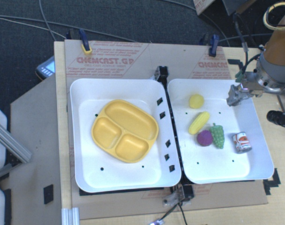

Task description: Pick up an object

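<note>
The right bin (255, 168) holds a small yellow ball (196, 101), a yellow corn cob (199, 122), a purple round fruit (204, 138), a green bunch of grapes (218, 136) and a small red-and-white can (242, 142). My gripper (235, 96) hangs over the bin's upper right part, right of the yellow ball and apart from every object. Nothing shows between its fingers.
The left bin (86, 172) contains a yellow divided plate (125, 130). A black divider with clips (166, 125) runs between the bins. Blue clamps (85, 42) hold the cardboard base at the back. Cables trail across the dark floor behind.
</note>
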Controlling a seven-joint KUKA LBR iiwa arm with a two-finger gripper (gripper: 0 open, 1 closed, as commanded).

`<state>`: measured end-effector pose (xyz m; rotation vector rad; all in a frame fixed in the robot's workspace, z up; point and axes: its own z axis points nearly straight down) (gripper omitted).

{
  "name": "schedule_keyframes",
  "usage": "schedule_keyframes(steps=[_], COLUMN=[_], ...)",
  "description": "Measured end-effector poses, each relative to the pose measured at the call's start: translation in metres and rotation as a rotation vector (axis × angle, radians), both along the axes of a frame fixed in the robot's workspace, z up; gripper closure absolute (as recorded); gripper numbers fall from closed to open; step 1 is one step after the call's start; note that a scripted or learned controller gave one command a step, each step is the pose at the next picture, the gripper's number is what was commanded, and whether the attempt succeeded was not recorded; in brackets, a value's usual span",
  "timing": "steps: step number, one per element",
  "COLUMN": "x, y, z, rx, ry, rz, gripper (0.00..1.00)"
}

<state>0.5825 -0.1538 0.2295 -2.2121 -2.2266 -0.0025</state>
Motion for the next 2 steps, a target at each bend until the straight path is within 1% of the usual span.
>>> schedule_keyframes(steps=[2], x=[0.028], y=[0.103], z=[-0.019], rx=[-0.001], ry=[0.000], rz=[-0.001], gripper=[1.00])
